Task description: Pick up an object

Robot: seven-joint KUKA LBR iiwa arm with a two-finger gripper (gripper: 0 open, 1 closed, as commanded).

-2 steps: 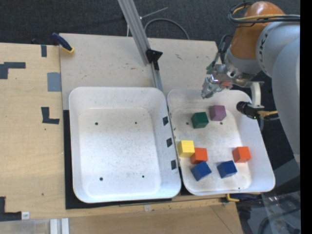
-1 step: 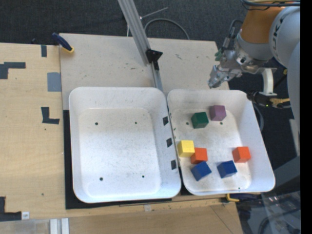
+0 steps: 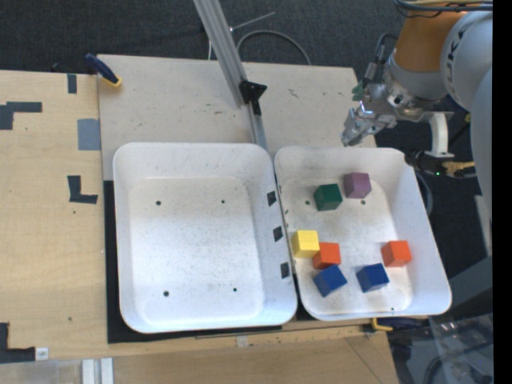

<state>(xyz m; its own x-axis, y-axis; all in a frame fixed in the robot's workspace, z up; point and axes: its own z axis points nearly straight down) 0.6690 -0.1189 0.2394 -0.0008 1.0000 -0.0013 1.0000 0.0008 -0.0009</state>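
The right bin holds several small cubes: a green one, a purple one, a yellow one, two orange ones and two blue ones. My gripper hangs over the far rim of the right bin, above and behind the purple cube. Nothing shows between its fingertips.
The left bin lies beside the right one. A slanted metal pole crosses the bench behind the bins, ending at a black clamp. A blue and yellow tool lies at the far left.
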